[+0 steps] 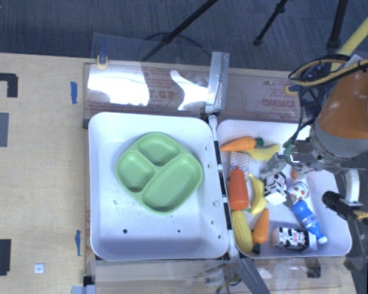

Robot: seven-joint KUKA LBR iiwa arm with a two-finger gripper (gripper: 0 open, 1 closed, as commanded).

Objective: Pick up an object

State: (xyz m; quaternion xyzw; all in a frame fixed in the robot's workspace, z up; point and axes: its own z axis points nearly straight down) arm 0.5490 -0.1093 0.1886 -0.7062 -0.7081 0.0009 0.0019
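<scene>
The right bin (341, 241) holds several toy foods. A carrot (238, 144) and a yellow piece (264, 152) lie at its far left. An orange-red piece (238, 188), a banana (258, 196), a corn cob (242, 229) and a small carrot (261, 224) line its left side. A blue bottle (307, 220) and a black-and-white carton (291, 237) lie near the front. My gripper (277, 169) hangs low over the middle of this bin, just above a black-and-white spotted item (275, 186), with a small round ball (299, 191) beside it.
In the left bin (101, 225) sits a green divided plate (160, 171). A metal divider (218, 84) and clear back wall stand behind the bins. My arm, with its orange band (350, 111) and cables, covers the right bin's far right corner.
</scene>
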